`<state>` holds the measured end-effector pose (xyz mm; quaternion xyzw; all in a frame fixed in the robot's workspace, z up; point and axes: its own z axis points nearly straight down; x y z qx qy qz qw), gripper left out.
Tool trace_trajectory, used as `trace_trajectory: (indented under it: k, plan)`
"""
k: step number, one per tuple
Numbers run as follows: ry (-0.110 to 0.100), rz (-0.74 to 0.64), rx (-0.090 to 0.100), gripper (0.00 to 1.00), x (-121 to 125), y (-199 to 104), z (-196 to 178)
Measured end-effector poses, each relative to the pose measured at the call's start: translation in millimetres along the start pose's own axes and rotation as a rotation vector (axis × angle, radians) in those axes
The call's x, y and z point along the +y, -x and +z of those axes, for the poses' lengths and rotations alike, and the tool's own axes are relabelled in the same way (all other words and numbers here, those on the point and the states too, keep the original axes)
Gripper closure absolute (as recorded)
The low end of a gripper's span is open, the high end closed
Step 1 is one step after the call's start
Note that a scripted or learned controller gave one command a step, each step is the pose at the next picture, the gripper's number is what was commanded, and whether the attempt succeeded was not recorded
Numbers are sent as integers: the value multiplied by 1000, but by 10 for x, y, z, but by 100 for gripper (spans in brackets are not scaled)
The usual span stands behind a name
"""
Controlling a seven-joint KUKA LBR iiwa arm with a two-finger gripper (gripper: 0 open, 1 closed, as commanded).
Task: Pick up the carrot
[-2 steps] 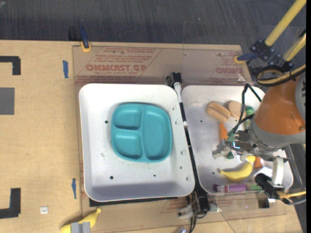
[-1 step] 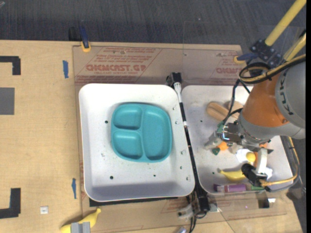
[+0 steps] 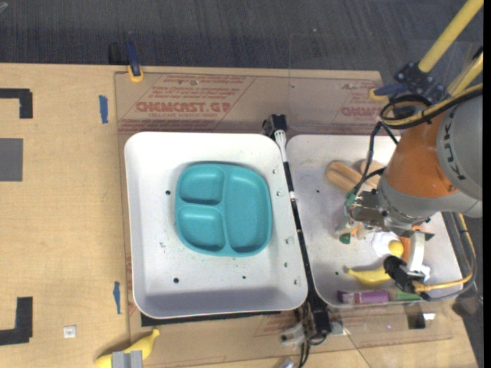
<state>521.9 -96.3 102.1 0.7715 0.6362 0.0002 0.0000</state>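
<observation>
My gripper (image 3: 359, 215) is lowered into the right bin (image 3: 314, 167), near its middle, under the grey wrist and the orange band. A small green bit (image 3: 345, 238) peeks out just below and left of the gripper. It may be the carrot's leafy end. The arm hides whatever orange body goes with it, so I cannot tell whether anything is held.
The right bin also holds a tan bread roll (image 3: 343, 173) at the back, a yellow banana (image 3: 368, 275) and a purple tube (image 3: 370, 297) along the front wall, and a white and yellow item (image 3: 390, 245) beside the wrist. A teal divided plate (image 3: 225, 208) lies in the left bin (image 3: 146, 205).
</observation>
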Motion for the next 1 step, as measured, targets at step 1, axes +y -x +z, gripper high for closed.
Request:
trace_trajectory:
  k: [1]
  plan:
    - [11,-110,0,100,189,-137,-1287]
